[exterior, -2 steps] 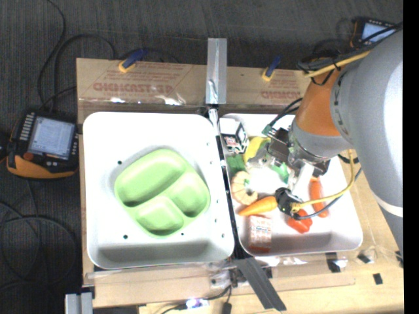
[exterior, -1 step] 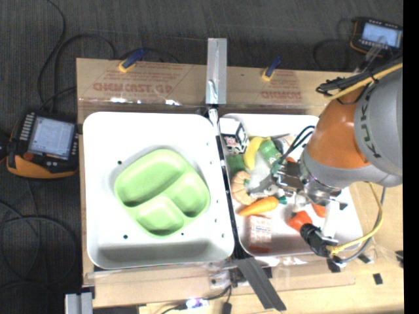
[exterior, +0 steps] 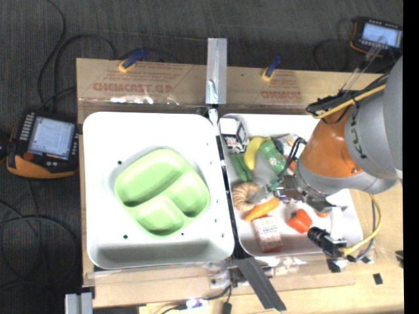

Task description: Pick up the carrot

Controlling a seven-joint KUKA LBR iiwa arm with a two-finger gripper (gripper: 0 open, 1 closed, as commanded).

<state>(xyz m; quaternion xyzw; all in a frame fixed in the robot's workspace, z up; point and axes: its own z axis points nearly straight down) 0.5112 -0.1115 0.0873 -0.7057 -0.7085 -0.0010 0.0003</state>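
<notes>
The carrot point(exterior: 262, 209) is a short orange piece lying slantwise in the left half of the right bin point(exterior: 353, 224). My gripper point(exterior: 283, 190) reaches in from the right below the arm's orange band point(exterior: 330, 156). Its tip hangs just above and to the right of the carrot's upper end. I cannot tell whether it touches the carrot. Nothing shows in its grasp.
Crowded around the carrot are a beige pastry point(exterior: 245, 191), a red-and-white box point(exterior: 267, 234), a red-orange item point(exterior: 300, 221), a banana point(exterior: 254, 150), a green packet point(exterior: 271, 157) and a green vegetable point(exterior: 240, 169). The left bin point(exterior: 98, 241) holds a green divided tray point(exterior: 163, 190).
</notes>
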